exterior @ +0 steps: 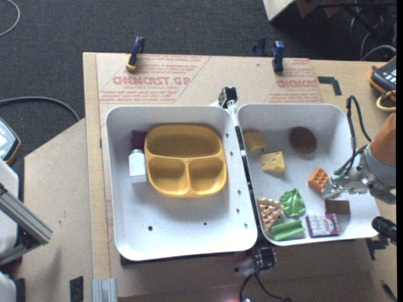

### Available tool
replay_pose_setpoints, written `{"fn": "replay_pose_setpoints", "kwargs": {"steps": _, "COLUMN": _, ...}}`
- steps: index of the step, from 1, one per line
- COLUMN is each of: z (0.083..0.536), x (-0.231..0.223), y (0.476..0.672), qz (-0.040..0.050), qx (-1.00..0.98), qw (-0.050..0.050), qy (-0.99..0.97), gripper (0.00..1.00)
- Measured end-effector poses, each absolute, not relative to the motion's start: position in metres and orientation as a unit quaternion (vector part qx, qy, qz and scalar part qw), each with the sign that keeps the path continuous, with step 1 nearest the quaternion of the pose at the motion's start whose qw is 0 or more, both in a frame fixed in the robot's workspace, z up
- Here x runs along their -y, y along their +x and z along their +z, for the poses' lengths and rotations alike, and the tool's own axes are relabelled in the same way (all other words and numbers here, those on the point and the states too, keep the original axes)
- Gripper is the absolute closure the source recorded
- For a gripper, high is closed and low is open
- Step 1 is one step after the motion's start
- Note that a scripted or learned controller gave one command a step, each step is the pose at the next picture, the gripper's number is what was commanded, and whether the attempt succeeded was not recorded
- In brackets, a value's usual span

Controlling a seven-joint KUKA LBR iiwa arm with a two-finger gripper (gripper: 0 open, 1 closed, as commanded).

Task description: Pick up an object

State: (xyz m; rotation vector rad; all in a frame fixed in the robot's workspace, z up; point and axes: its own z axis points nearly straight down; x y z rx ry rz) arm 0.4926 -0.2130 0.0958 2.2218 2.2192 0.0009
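At the right edge of the frame the arm (384,162) reaches over the right bin (327,115), its hand (338,186) low above the bin's right side — whether it is apart or together cannot be told. Just below it lies a brown block (337,207); an orange waffle (318,180) sits just left. Further left are a cheese wedge (272,162), a green leaf (292,202), a green pod (286,231) and a pink packet (322,225). The left bin (126,231) holds a yellow tray (185,159) and a white bottle (137,166) — touching.
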Motion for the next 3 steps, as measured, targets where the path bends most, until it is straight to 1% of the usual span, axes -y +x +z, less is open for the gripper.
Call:
{"fn": "replay_pose_setpoints", "kwargs": {"steps": 1, "z": 0.158, "x": 0.214, "y": 0.500, "qz": 0.0012, "qx": -0.708, "qw": 0.004, "qy": 0.707, "gripper": 1.00}}
{"fn": "replay_pose_setpoints", "kwargs": {"steps": 2, "z": 0.218, "x": 0.222, "y": 0.505, "qz": 0.0013, "qx": -0.707, "qw": 0.005, "qy": 0.707, "gripper": 1.00}}
{"fn": "replay_pose_setpoints", "kwargs": {"steps": 3, "z": 0.225, "x": 0.223, "y": 0.506, "qz": 0.0004, "qx": -0.708, "qw": 0.002, "qy": 0.707, "gripper": 1.00}}
